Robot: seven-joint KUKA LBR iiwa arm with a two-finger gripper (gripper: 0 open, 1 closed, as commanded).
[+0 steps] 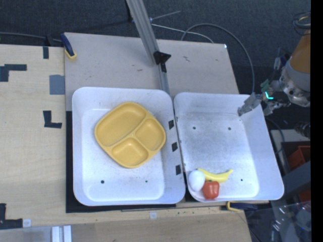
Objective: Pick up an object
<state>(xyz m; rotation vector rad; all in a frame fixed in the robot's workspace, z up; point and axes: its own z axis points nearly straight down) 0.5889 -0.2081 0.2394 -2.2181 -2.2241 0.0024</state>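
Note:
Three small objects lie together in the front left corner of the right bin [222, 140]: a white ball [196, 179], a yellow banana [217, 175] and a red pepper-like piece [211, 189]. A yellow divided plate [130, 134] rests in the left bin [81, 135]. My gripper [258, 107] hangs over the far right corner of the right bin, well away from the three objects. Its two fingers stand apart, open, with nothing between them.
A slanted metal pole [146, 29] rises behind the two bins, ending near their shared far corner. A thin cable [222, 32] loops over the bench behind the right bin. A blue and yellow clamp [68, 45] sits at the bench's far left.

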